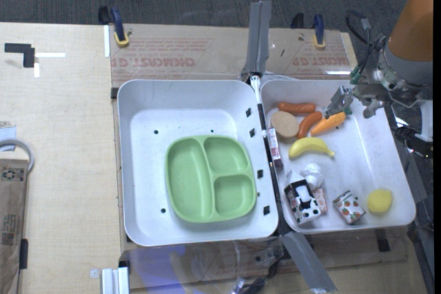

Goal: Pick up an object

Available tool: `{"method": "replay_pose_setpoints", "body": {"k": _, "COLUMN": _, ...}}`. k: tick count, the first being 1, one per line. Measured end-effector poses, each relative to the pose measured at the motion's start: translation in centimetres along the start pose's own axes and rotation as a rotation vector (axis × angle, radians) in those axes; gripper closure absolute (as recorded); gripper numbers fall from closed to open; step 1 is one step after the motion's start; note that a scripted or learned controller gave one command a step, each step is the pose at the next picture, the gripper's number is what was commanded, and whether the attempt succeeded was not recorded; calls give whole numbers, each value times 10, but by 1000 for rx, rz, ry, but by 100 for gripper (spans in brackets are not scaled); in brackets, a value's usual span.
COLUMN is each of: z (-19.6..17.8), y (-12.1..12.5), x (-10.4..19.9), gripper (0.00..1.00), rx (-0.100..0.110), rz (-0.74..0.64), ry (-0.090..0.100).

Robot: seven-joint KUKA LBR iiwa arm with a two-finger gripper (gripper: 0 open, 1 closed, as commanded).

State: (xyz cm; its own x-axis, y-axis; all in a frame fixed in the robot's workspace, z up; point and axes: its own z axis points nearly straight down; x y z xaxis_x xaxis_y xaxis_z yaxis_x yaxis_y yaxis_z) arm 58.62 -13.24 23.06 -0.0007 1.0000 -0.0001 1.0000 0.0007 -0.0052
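My gripper (339, 107) hangs over the back of the right bin (403, 169), reaching in from the right. Its fingers are shut on the upper right end of an orange carrot (329, 123), which slants down to the left. Just left of it lie a second orange-red piece (309, 124), a red sausage (297, 107) and a round tan bun (284, 124). A yellow banana (311, 147) lies below the carrot.
Toward the front of the right bin are a white crumpled item (312, 172), a black-and-white carton (305, 200), a small strawberry carton (349, 208) and a lemon (380, 200). The left bin (138, 148) holds a green divided plate (211, 177). A metal divider (260, 38) stands between the bins.
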Motion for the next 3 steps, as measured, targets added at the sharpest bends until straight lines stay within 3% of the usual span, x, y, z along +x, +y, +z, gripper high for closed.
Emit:
{"method": "replay_pose_setpoints", "body": {"k": 1, "z": 123, "y": 0, "x": -7, "gripper": 0, "rx": -16, "rz": -169, "ry": -3}}
{"method": "replay_pose_setpoints", "body": {"k": 2, "z": 128, "y": 16, "x": -31, "gripper": 0, "rx": -24, "rz": -321, "ry": -4}}
{"method": "replay_pose_setpoints", "body": {"k": 3, "z": 118, "y": 17, "x": -32, "gripper": 100, "rx": -28, "rz": -318, "ry": -5}}
